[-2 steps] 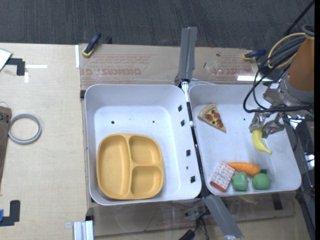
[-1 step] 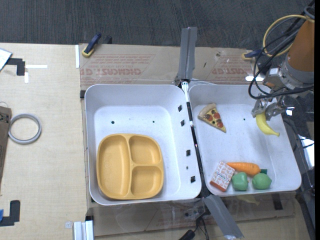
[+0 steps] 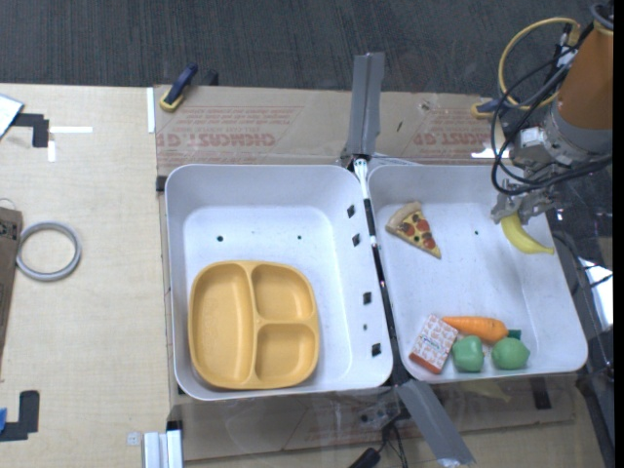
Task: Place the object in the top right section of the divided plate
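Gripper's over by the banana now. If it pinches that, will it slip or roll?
The banana is curved and looks smooth and glossy, so it may slip or swivel between the fingers. That curve probably stops it rolling far; a push would more likely spin it. It lies against the right bin's wall below the gripper, so it could wedge rather than slide.

- Light was bright and even across the surface [image 3: 88, 164], coming from overhead.
- Both white bins [image 3: 263, 188] read nearly blown out, with little texture left on their floors.
- Shadows stayed soft and short; a faint one sat inside the yellow divided plate [image 3: 255, 322] along its ridges.
- Focus was fair mid-frame, softer towards the arm [image 3: 590, 86] at right.
- Small items showed mild graininess and blurred edges.
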You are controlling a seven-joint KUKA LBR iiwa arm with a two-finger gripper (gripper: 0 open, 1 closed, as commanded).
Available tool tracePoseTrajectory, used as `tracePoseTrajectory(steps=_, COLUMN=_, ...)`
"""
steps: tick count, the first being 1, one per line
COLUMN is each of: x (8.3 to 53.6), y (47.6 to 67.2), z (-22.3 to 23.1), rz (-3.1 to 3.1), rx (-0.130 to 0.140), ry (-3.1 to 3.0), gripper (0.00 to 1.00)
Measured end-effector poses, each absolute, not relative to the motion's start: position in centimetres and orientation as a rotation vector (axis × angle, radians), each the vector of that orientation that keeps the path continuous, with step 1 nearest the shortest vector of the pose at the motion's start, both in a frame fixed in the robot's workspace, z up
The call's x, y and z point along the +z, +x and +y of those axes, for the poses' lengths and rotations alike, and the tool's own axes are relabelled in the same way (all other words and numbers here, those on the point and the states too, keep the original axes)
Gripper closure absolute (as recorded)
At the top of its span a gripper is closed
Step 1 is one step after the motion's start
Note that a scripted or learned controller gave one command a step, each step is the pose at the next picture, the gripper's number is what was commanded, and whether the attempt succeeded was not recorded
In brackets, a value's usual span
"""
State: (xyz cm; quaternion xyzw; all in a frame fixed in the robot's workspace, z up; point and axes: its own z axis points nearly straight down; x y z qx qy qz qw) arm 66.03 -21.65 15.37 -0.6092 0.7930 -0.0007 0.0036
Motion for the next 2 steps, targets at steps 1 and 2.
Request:
tracePoseTrajectory(steps=1, x=16.84, y=61.79, z=-18.93, rz=2.251, rx=0.002, ry=-2.185, gripper=1.00)
tracePoseTrajectory(steps=2, x=17.73, y=61.93, z=-18.80, rz=2.253, rx=0.003, ry=-2.175, gripper=1.00)
